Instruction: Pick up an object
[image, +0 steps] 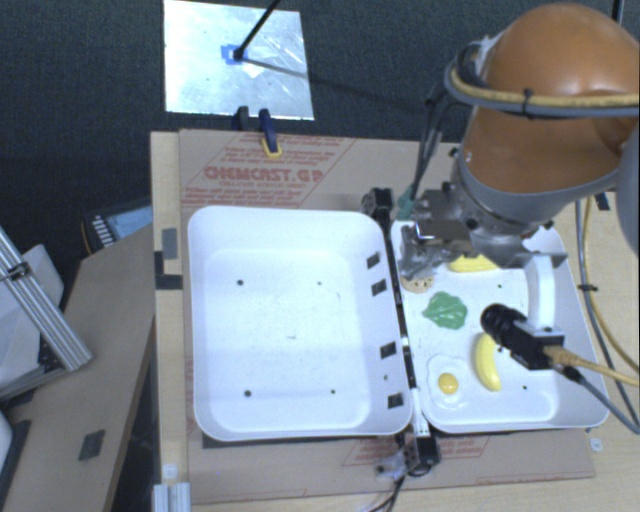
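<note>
Arm (545, 110) reaches in from the right, orange band uppermost. It is bent down over the far left corner of the right bin (520, 405).

Pincer (413, 262) sits low in that corner, close to the wall between the bins. Cannot tell whether it is open or closed, as the wrist body hides the working end. Nothing is visibly gripped.

Containers:
- Left bin (290, 300): bare white floor with a few small dark dots. No objects seen in it.
- Right bin: holds all the candidate objects, which look like toy food.
  - Fried egg (447, 383) lies flat near the front left corner.
  - Banana (487, 362) lies just beside the egg, to its right, roughly lengthwise front to back.
  - Green leaf (445, 310) lies mid-bin, apart from the egg.
  - Yellow piece (472, 265) is partly under the wrist; cannot identify it.
  - Small brown disc (416, 283) lies just below the pincer. Touching or not, cannot tell.

Placement notes: both bins rest on a printed cardboard sheet (265, 172) on the tabletop (165, 330). Black clips (380, 289) run along the shared edge, presumably to keep the bins from sliding when the arm presses in. The objects lie loose and spread out, which leaves room around most of them for a descent.

Judgement: the pincer's position suggests a grasp attempt at the brown disc or the yellow piece. Pick not yet confirmed. The wall nearby may crowd the approach.
</note>
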